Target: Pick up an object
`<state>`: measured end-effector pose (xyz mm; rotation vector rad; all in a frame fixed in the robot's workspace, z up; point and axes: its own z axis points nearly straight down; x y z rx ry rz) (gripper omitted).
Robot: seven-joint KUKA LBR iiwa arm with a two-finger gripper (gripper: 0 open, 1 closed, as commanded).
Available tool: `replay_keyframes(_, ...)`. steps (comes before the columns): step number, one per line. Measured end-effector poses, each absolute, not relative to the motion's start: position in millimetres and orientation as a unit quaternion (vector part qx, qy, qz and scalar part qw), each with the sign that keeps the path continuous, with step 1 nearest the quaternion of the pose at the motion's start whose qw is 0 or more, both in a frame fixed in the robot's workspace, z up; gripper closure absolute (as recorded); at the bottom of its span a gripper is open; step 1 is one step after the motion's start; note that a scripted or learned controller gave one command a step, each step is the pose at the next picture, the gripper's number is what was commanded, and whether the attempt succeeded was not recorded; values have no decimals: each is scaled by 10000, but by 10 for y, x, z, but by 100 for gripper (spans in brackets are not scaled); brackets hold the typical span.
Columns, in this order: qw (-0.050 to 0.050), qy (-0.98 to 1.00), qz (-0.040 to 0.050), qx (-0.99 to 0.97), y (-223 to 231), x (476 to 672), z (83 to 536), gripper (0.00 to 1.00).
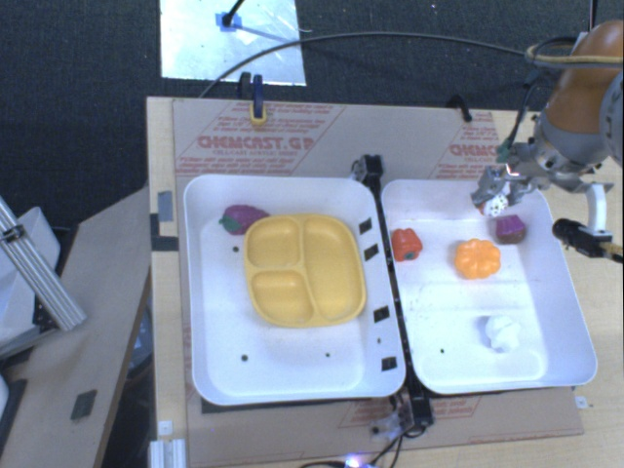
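Note:
My gripper [494, 199] hangs over the far right part of the right bin [546, 369], its arm coming in from the upper right. Just below and to the right of it lies a small purple object [510, 228]. An orange pumpkin-shaped toy [477, 258] sits in the middle of that bin, a red pepper-like toy [406, 244] lies near its left wall, and a white lumpy object [502, 332] rests toward the front. Nothing shows between the gripper's tips.
The left bin [210, 359] holds a yellow divided plate [300, 269] and a purple-green toy [242, 218] at its far left. A black divider with clips [382, 281] runs between the bins. Cables cross the cardboard behind.

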<state>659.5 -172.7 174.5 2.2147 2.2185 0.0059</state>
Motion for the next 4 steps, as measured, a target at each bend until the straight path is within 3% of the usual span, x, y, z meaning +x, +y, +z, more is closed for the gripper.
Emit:
replay_keyframes(1, 28, 7086, 16, 7056, -1728, 6611, 2111, 100)
replay_keyframes(4, -9, 7098, 0, 7044, -274, 5960, 2244, 100)
